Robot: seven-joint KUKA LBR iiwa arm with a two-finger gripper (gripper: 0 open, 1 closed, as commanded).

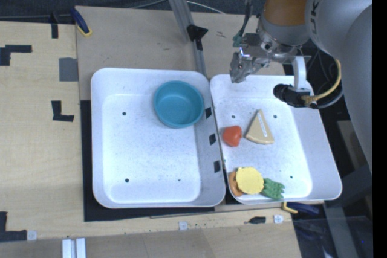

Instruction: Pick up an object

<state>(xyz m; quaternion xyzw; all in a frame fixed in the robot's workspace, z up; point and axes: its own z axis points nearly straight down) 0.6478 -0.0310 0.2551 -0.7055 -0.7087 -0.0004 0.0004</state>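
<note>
Claw (239, 74) is poised at the right bin's (314, 130) far rim; finger state cannot be told, nothing seen held. Red ball (231, 136) lies near the bin's left wall: a descent risks clipping wall.

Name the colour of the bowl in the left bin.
Blue; the bowl shows in the camera view.

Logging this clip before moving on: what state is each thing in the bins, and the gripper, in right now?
Blue bowl: upright, left bin.
Red ball: loose, right bin.
Tan wedge: flat, right bin.
Yellow disc: near corner, beside green piece.
Gripper: above right bin's far edge, holding nothing visible.
</note>
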